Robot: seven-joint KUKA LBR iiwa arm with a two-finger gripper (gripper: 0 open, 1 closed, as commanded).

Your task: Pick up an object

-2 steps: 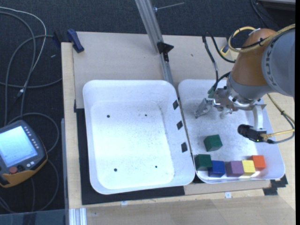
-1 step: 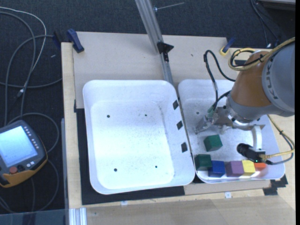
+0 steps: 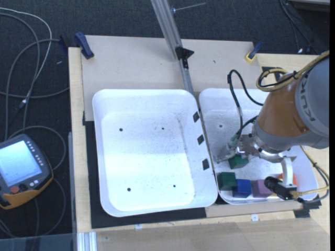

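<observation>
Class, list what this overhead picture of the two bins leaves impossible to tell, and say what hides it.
1. Claw: the fingers blur against the green thing beside them, so a hold is unclear.
2. Orange object: mostly behind a white and black fitting.
3. Right bin: its far side lies under the arm.
4. Purple block: partly covered by the black fitting.

**Bench on dark carpet**

A pale wooden bench [image 3: 136, 67] is seen from above, set on a dark carpeted floor [image 3: 104, 9]. Grey cables [image 3: 31, 41] are looped across the floor at the left, and a handheld pendant [image 3: 21, 169] with a lit screen is laid beside the bench. Blue clamps [image 3: 84, 45] are fixed at the bench's far corners. A metal pole [image 3: 165, 20] is slanted over the bench. Even, bright light is cast throughout.
</observation>
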